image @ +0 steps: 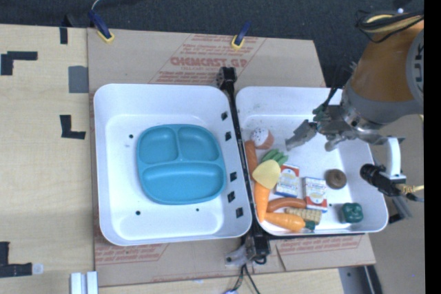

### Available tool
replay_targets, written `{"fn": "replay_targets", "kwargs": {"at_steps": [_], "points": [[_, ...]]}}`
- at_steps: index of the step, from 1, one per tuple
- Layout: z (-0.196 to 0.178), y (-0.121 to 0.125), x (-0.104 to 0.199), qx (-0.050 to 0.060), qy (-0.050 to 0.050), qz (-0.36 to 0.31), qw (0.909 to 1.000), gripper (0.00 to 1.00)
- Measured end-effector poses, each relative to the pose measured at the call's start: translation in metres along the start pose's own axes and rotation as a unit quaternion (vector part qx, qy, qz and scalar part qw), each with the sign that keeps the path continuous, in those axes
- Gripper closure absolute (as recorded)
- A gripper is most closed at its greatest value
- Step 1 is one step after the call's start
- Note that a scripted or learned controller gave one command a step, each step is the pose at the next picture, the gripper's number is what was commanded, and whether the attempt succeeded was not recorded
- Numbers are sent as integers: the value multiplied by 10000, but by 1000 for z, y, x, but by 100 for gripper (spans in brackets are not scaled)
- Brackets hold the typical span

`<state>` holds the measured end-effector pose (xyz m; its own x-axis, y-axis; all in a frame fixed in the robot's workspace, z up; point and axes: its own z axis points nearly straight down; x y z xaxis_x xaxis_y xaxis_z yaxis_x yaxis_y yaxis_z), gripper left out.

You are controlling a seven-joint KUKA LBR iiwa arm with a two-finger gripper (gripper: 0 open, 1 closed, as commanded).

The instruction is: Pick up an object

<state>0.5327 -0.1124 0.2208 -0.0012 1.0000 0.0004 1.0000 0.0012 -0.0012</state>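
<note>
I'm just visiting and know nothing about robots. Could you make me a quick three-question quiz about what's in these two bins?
1. True or false: the blue divided plate lies in the left bin.
2. Which bin is the gripper hovering over?
A. left
B. right
3. Fill in: the small green toy sits near the right bin's front-right ____.

Key: 1 true. 2 B, above bare floor behind the toy food pile. 3 corner.

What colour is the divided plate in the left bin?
Light blue; the divided plate shows plainly in the camera view.
</note>
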Motion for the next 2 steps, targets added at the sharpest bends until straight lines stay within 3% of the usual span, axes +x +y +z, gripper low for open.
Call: {"fn": "replay_targets", "kwargs": {"at_steps": [1,2], "points": [[111,40,-2,20,3,2,10000,0],[135,46,9,-10,-9,6,10000,0]]}}
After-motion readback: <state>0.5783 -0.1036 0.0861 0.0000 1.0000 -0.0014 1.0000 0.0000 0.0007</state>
